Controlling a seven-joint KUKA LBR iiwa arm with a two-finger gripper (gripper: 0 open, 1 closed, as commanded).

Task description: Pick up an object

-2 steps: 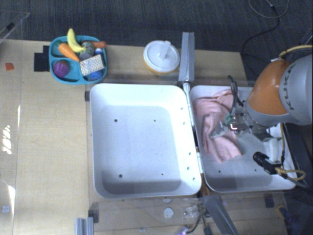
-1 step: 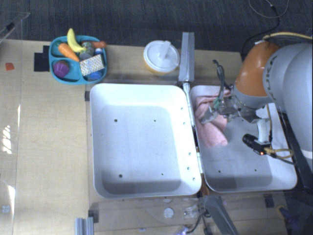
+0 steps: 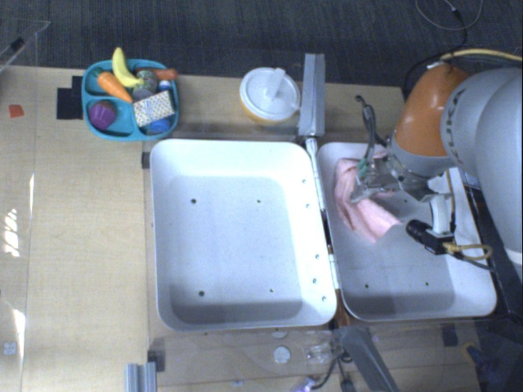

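Camera view shows the right bin (image 3: pixel 409 296) with a pink cloth (image 3: pixel 365 209) lying crumpled at its far left side. It looks soft, light and floppy (it will sag when lifted), so a bunched fold in the middle seems the best place to pinch. The gripper (image 3: pixel 369 178) sits right on the cloth's far end; I cannot tell how its fingers stand.

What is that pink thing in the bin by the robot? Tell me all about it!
The pink cloth looks soft and crumpled, pale pink, bunched into folds rather than spread flat. It lies in the upper left part of the right bin, near the wall between the two bins. The gripper sits right over its top edge; whether it grips the cloth cannot be told.
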